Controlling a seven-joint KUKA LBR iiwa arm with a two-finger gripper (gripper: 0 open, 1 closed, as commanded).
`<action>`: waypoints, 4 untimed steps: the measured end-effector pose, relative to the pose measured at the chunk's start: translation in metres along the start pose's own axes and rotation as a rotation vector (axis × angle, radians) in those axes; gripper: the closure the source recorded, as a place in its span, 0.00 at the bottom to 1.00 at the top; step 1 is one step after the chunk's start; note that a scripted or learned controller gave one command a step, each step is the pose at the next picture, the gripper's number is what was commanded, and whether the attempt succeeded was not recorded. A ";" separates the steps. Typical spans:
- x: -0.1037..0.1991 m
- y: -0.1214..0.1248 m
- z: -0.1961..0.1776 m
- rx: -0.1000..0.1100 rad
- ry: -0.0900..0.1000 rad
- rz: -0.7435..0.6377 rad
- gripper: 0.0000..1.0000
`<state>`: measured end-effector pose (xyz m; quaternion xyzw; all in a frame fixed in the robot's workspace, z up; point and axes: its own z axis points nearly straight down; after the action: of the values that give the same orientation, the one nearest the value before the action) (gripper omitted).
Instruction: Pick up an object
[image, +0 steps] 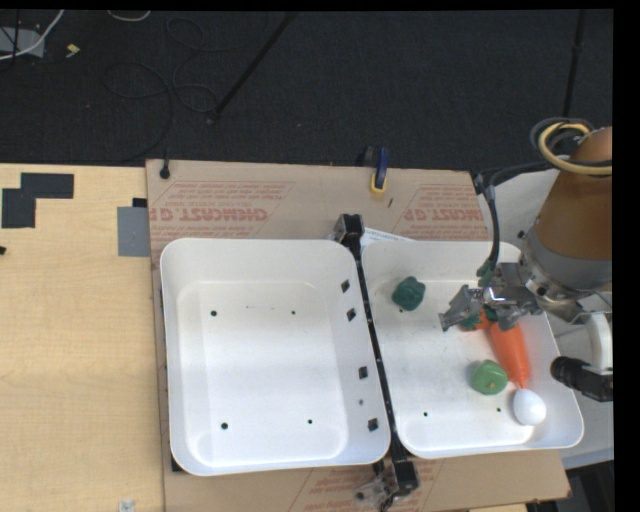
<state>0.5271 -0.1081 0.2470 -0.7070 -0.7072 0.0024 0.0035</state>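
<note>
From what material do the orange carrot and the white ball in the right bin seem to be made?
Carrot: probably matte plastic or foam, with even orange colour and no sheen. White ball: likely smooth hard plastic, judging by its bright, even surface. The view is too small to be sure.

Upper end of the carrot (512, 352) covered by the gripper (478, 312); fingers too blurred to judge. Arm (578, 215) cut off at the right edge. Far rim of the right bin (480, 442) partly hidden behind the arm.
</note>
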 end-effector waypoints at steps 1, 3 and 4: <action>-0.031 0.087 0.146 0.004 -0.001 -0.002 0.00; -0.022 0.117 0.161 0.001 -0.001 -0.004 0.00; -0.075 0.117 0.162 -0.002 -0.001 0.001 0.00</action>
<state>0.6428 -0.1831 0.0843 -0.7074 -0.7068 0.0021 0.0027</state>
